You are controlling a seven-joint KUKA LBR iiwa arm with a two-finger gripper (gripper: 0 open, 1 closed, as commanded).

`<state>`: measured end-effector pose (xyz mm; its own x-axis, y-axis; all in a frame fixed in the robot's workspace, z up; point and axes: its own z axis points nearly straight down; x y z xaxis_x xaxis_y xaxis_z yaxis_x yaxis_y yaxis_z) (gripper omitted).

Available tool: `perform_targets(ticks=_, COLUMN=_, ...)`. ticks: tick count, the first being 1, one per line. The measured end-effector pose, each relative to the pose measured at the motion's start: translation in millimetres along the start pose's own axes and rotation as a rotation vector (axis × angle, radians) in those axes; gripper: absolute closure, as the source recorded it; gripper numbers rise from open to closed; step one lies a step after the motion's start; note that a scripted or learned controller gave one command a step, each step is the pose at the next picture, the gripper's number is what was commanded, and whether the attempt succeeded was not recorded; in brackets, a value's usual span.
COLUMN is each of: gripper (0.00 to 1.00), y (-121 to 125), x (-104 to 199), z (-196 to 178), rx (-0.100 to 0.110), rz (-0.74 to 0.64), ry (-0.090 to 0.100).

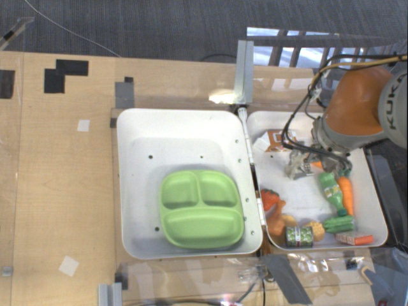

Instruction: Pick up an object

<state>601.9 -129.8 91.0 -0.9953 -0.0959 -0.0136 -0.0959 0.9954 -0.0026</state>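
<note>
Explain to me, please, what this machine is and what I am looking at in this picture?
This is one camera fixed above a bench, looking down at a slant. The grey and orange shape on the right is a robot arm; its job is to pick up an object. Its claw hangs low over the right bin, among small toy foods: a carrot, a green can and others. I cannot tell whether it grips anything. The left bin holds a green divided plate.
</note>
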Motion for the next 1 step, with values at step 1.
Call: perform_targets(ticks=1, gripper=0.0, y=-34.6, x=27.9, z=-0.7, rx=0.003, rz=-0.049, ry=-0.004)
